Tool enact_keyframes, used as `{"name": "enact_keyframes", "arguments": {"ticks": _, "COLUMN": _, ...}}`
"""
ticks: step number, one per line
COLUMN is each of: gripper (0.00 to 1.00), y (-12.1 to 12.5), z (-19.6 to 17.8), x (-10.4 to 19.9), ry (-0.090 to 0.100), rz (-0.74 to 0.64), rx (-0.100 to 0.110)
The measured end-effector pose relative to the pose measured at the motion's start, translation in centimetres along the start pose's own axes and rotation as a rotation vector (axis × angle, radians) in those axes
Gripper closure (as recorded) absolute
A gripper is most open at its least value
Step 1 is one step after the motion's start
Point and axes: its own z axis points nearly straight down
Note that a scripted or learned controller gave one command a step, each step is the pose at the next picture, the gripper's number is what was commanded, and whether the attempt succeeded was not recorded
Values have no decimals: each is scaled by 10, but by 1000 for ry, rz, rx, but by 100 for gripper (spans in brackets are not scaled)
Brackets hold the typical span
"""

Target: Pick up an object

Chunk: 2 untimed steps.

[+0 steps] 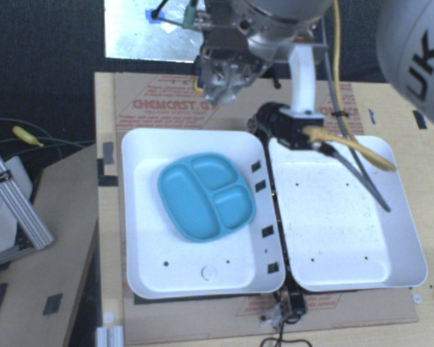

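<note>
A light blue divided plate point(205, 195) lies flat in the left bin point(148, 266), a little above the bin's middle, with three compartments facing up. My gripper point(221, 85) hangs high above the bench, over the cardboard behind the left bin's far rim. It is well clear of the plate. No object shows at the gripper's tip. The grey wrist and its orange band sit at the top of the view.
The right bin point(347, 259) stands beside the left one, joined along a black-clipped seam point(269, 215). Both rest on a cardboard sheet point(159, 100). Aluminium rails point(11, 201) and a yellow-tipped cable point(27, 136) lie off the bench at the left.
</note>
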Motion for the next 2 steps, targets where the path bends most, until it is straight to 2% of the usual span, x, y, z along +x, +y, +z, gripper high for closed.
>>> {"name": "enact_keyframes", "arguments": {"ticks": 1, "gripper": 100, "y": -41, "z": 3, "x": -16, "ry": -3, "rz": 3, "rx": 3}}
{"name": "enact_keyframes", "arguments": {"ticks": 2, "gripper": 100, "y": -40, "z": 44, "x": -61, "ry": -5, "rz": 11, "rx": 4}}
